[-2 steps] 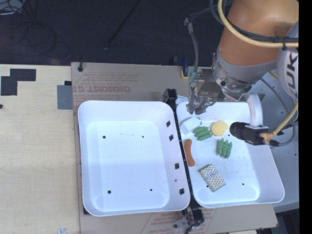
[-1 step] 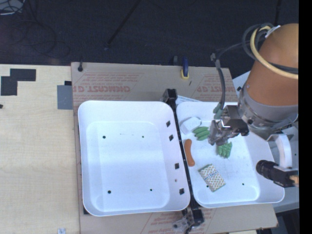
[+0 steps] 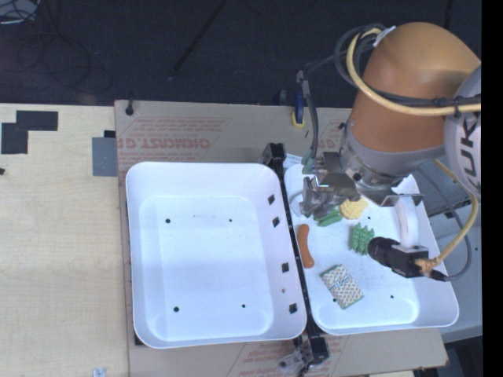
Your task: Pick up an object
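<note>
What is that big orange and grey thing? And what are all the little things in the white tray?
That is a robot arm, a machine that tries to pick things up. The picture comes from a camera fixed above the bench, looking down, and the arm reaches in from the right.

There are two white bins side by side, the left bin and the right bin. At the arm's tip is its gripper, the part that grabs. It is down in the right bin.

In that bin lie an orange stick, a green piece right by the gripper, a yellow piece, a spiky green toy and a patterned packet.

I cannot tell whether the gripper has caught anything.
</note>
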